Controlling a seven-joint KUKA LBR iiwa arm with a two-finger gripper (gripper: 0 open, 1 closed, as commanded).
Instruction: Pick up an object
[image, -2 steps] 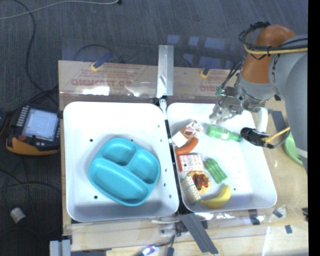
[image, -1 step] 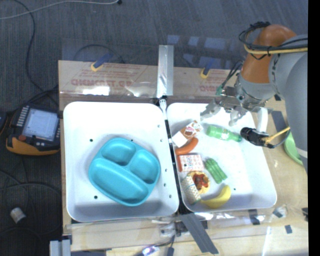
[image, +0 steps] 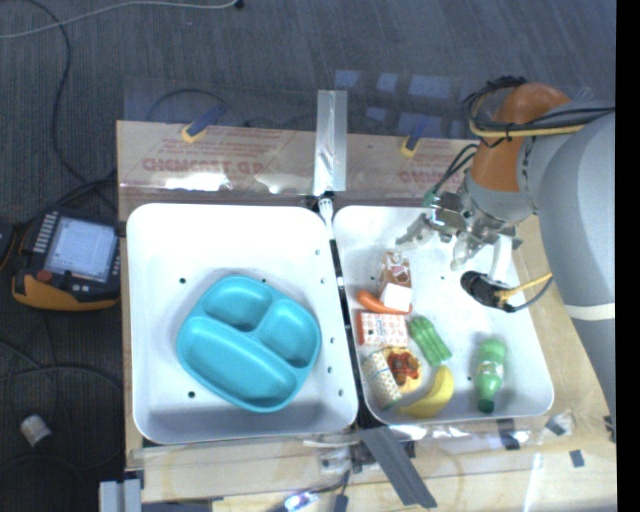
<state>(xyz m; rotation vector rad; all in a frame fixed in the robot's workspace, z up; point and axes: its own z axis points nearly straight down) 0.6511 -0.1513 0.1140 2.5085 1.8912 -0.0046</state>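
Right bin (image: 530, 400), with the candidate objects for your pick clustered along its left wall and near edge. The bottle (image: 489, 373), green with a pale band, lies alone near the right wall: judge it light, rigid and smooth, so it may roll or slip; take it across the body, not the tapered end. The banana (image: 430, 394), at the near edge, looks like a stiff toy with a curved skin; grip it mid-length. It touches a red-patterned packet (image: 392, 366), which would likely crumple and is crowded. Beyond these lie a cucumber (image: 429, 339), a flat red-and-white box (image: 381, 327), a carrot (image: 370, 300) and a small carton (image: 397, 281), packed close, leaving you little finger room. The gripper (image: 447, 236) hangs over the far end of this bin, well apart from the bottle; its fingers are spread open and hold nothing. The left bin (image: 160, 240) carries a blue divided tray (image: 250, 342).
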